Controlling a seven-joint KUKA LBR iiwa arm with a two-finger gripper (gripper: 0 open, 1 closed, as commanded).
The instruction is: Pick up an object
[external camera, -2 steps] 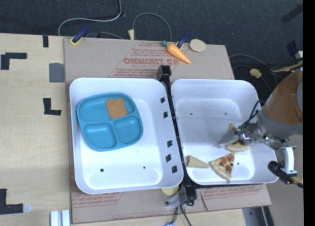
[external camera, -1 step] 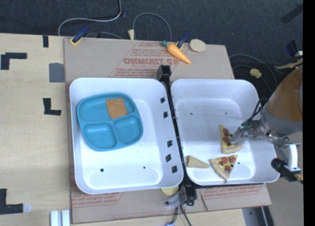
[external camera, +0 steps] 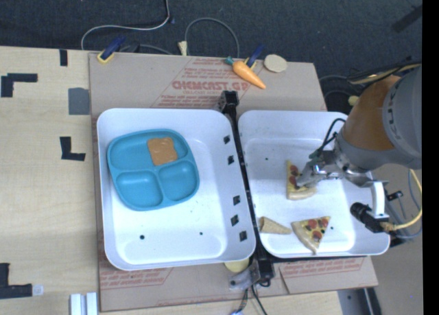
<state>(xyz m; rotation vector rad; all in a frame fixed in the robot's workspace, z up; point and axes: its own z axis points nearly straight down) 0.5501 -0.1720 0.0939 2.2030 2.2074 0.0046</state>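
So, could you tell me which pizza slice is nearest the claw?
The upper slice, right at the claw; the other slice lies nearer the bin's front edge.

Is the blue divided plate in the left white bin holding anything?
Yes. The blue divided plate has one flat tan, toast-like piece in its upper right compartment; its other compartments look bare.

This is looking like a robotics lab test bench rather than a home. Two shallow white bins [external camera: 171, 252] are sitting side by side on a printed cardboard sheet [external camera: 206, 84] covering a pale wooden benchtop [external camera: 41, 190] marked with black tape. Loose cables [external camera: 164, 5] are trailing over dark carpet [external camera: 274, 5] behind, and toy food, a plastic carrot [external camera: 248, 74], is lying near the cardboard's far edge.
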